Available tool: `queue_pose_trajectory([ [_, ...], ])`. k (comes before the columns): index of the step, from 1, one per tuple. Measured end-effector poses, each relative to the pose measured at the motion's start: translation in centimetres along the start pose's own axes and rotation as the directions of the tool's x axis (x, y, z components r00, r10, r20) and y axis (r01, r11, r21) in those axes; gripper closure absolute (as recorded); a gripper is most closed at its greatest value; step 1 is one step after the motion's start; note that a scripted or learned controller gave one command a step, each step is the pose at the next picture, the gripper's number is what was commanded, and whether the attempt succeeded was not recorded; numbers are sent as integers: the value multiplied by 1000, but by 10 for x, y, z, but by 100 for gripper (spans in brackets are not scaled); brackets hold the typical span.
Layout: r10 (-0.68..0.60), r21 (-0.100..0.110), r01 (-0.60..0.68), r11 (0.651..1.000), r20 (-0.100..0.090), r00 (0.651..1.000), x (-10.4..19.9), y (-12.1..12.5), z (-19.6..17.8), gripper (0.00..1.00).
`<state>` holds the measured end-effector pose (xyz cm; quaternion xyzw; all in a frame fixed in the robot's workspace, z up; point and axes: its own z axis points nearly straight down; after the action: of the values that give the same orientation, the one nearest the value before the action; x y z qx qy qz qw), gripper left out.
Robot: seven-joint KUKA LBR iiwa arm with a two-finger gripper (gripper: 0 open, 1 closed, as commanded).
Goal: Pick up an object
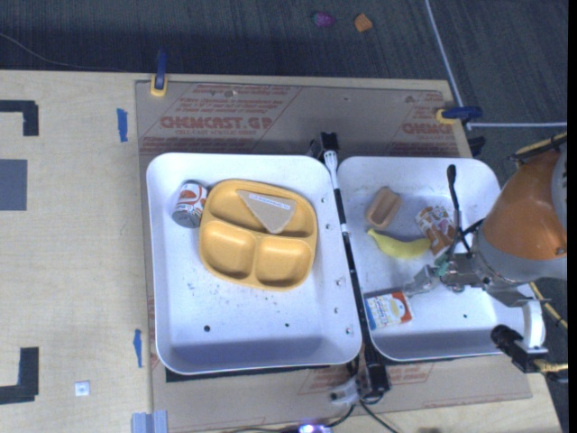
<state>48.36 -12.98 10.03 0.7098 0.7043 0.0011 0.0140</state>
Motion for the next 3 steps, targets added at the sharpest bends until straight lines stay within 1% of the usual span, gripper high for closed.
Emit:
queue_pose_trajectory([
  [1, -2, 8, 3, 1000, -7, 1000, 28, -2, 11, 0],
  [2, 1, -3, -1, 1000, 1, 1000, 25, 1, -1, 100],
  [3, 1, -3, -1, 1000, 1, 1000, 25, 1, -1, 0],
])
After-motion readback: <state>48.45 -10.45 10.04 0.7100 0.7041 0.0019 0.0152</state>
